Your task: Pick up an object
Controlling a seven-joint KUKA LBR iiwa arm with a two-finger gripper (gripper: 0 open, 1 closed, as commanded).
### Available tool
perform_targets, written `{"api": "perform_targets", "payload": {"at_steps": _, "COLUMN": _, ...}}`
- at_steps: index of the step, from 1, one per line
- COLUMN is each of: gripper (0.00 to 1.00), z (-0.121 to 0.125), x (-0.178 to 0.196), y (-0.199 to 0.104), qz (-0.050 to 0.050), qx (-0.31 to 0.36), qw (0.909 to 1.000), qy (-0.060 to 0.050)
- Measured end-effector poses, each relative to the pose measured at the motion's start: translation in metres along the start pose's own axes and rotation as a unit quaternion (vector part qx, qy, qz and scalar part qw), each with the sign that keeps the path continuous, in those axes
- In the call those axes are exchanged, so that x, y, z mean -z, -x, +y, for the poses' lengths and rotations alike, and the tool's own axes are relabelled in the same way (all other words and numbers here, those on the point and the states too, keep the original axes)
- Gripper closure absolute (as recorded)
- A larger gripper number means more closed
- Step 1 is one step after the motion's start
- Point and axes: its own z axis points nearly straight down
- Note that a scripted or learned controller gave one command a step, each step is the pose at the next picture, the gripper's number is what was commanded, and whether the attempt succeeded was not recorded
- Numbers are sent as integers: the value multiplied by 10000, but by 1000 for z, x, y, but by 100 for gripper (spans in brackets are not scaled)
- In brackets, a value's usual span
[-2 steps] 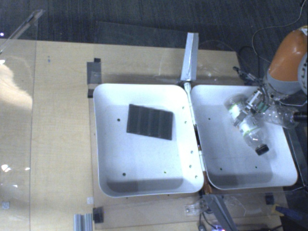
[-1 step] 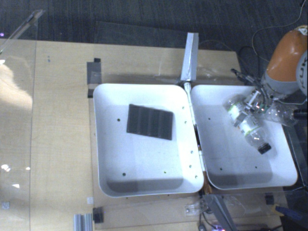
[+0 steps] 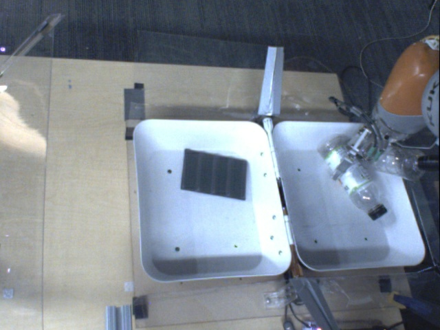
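Observation:
A dark grey ribbed rectangular pad (image 3: 214, 174) lies flat in the upper middle of the left bin (image 3: 148, 205). My gripper (image 3: 337, 158) hangs over the upper part of the right bin (image 3: 309, 249), well to the right of the pad and across the divide between the bins. Its tip is pale and blurred, and I see nothing held in it. The arm's orange band (image 3: 407, 81) shows at the far right.
A grey metal post (image 3: 271, 81) stands at the back where the two bins meet. Something clear and glossy (image 3: 402, 163) sits by the right bin's right rim beside the wrist; I cannot tell what it is. Bare wooden bench (image 3: 69, 184) lies left of the bins.

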Motion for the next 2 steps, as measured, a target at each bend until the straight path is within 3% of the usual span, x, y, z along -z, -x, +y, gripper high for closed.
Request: {"api": "perform_targets", "payload": {"at_steps": 2, "gripper": 0, "z": 2, "x": 0, "y": 0, "qz": -8, "qx": 6, "qw": 10000, "qy": 12}}
